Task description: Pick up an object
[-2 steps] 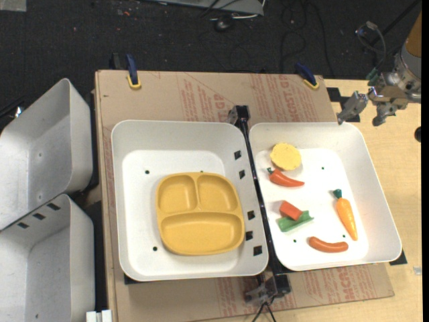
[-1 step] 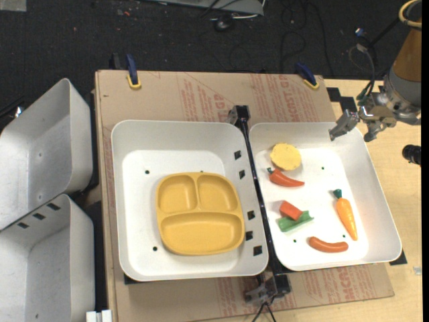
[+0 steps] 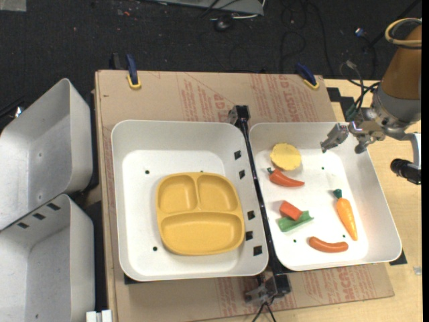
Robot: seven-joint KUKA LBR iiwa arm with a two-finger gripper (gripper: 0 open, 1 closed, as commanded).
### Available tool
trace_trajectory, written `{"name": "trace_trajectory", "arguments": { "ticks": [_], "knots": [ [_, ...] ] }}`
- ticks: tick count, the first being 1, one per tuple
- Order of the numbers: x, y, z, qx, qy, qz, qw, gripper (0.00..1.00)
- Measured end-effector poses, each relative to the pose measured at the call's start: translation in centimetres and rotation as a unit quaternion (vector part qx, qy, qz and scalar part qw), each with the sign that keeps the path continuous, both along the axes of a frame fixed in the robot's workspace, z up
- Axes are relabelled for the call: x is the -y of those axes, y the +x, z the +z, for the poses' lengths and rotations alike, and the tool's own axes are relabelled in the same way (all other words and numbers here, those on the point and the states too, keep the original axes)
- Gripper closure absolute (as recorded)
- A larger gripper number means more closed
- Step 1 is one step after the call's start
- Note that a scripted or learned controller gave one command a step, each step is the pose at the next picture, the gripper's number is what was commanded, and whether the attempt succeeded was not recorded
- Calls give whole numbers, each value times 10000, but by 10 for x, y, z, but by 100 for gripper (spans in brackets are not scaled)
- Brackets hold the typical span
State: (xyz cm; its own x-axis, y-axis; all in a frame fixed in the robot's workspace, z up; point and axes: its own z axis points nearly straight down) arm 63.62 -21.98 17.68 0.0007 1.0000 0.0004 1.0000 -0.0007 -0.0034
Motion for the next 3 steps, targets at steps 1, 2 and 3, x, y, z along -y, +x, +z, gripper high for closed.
{"name": "trace_trajectory", "arguments": {
  "ticks": [1,2,3],
  "knots": [
    [-4,4,-62,1,1,21,10000,0],
    [-3,5,-48,36,-11,27,10000,100],
    [-13,12,6,57,-15,23,10000,100]
  ]
}}
